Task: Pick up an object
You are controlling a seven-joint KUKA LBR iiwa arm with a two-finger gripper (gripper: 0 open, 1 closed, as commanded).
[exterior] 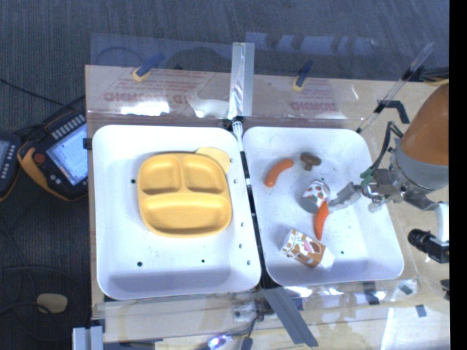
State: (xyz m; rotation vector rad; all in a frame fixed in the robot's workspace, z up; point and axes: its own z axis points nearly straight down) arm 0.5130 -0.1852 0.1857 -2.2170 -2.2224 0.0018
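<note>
Arm (430, 141) cut by right edge

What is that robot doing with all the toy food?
The robot arm's gripper reaches into the right bin from the right, right beside an orange carrot and a small spotted cup. It has not lifted anything. A sausage and a carton lie nearby. The left bin holds a yellow tray.

2 white bins (109, 195), 1 yellow tray (184, 195), 5 small objs in rt bin.
</note>
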